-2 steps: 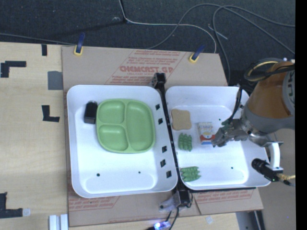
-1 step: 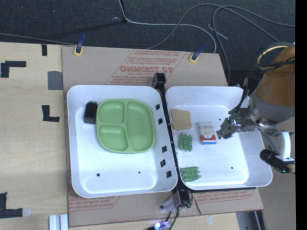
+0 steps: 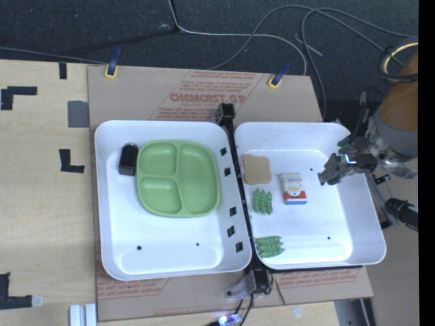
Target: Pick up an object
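Your end effector (image 3: 331, 174): over right bin's (image 3: 353, 246) right side, grip state unclear | carton (image 3: 293, 188): mid-bin, apart from it | bare floor between them | plate (image 3: 179, 178) fills left bin (image 3: 112, 243)

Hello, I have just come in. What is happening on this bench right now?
A robot arm reaches in from the right, and its claw hangs over the right bin, near that bin's right side. It holds nothing. Four small things lie toward the left of this bin: a tan pad, a small carton, and two green pieces, one below the pad and one near the front edge. The left bin holds a green tray with a black block beside it.
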`<state>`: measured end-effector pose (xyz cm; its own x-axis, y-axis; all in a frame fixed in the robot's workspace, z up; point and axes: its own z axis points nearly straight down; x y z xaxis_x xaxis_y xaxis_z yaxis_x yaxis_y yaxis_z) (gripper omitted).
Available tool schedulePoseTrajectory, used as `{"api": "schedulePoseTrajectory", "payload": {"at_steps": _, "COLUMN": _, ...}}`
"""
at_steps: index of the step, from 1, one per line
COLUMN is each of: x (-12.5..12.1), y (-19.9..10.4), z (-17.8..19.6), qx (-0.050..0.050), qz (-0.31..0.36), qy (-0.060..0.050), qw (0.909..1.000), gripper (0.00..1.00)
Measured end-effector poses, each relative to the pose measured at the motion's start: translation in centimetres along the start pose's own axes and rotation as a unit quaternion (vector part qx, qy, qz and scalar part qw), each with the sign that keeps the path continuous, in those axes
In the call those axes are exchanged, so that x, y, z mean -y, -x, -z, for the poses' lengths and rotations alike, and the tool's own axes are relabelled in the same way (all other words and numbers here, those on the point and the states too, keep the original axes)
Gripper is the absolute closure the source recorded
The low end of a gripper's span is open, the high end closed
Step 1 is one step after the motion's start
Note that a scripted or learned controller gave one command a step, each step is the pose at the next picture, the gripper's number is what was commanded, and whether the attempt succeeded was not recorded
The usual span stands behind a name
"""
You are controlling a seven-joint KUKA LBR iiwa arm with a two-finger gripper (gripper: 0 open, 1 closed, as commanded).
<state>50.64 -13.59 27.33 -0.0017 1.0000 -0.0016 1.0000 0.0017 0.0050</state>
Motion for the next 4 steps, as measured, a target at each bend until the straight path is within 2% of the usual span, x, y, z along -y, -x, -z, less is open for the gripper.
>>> {"api": "schedulePoseTrajectory", "payload": {"at_steps": 1, "x": -1.2, "y": -6.1, "z": -1.1, "qx": -0.001, "qz": 0.003, "qy": -0.003, "qw": 1.0, "gripper": 1.0}}
{"api": "schedulePoseTrajectory", "payload": {"at_steps": 2, "x": -2.3, "y": -10.7, "z": -1.2, "qx": -0.001, "qz": 0.002, "qy": -0.003, "qw": 1.0, "gripper": 1.0}}
{"api": "schedulePoseTrajectory", "payload": {"at_steps": 4, "x": -5.2, "y": -19.4, "z": -4.8, "qx": 0.0, "qz": 0.002, "qy": -0.004, "qw": 1.0, "gripper": 1.0}}
